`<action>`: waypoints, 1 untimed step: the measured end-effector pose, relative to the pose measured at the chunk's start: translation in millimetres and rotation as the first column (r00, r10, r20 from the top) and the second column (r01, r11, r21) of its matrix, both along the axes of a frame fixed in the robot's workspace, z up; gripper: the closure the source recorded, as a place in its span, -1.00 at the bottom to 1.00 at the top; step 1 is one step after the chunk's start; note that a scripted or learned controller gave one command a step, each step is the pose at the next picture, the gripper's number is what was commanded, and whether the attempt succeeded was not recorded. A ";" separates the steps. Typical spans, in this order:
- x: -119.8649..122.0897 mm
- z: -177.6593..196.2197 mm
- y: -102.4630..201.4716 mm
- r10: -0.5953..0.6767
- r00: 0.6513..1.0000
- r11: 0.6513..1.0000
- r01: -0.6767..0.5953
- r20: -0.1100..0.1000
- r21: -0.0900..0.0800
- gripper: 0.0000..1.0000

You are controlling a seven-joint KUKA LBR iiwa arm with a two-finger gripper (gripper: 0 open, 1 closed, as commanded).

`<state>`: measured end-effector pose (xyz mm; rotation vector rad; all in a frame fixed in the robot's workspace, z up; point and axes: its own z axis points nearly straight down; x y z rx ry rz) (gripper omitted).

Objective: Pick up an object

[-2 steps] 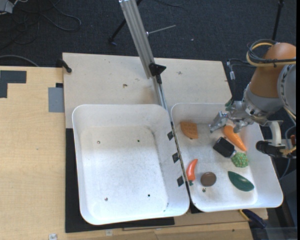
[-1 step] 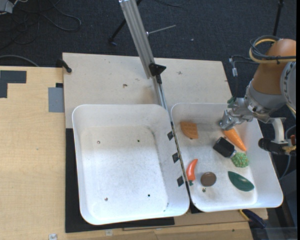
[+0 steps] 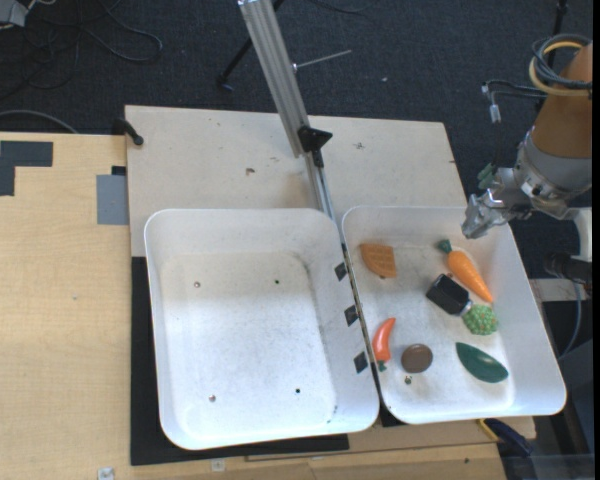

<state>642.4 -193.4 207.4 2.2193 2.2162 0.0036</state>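
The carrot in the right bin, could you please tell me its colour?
Orange with a green top; the carrot shows best in the camera view.

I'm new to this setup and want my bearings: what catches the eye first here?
The bright toys in the right bin: an orange carrot, a red pepper by the divider and a green leaf shape. The gripper hangs over that bin's far right corner.

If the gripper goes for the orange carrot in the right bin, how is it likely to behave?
The carrot tapers to a point, so fingers closing near the tip may slip off. Its rounded body could roll if nudged sideways. It lies close against the black block, which may crowd a grasp on that side.
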 end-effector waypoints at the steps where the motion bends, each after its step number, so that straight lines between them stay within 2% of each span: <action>1: 0.8 46.7 -1.3 0.002 1.000 1.000 -0.002 -0.001 0.001 1.00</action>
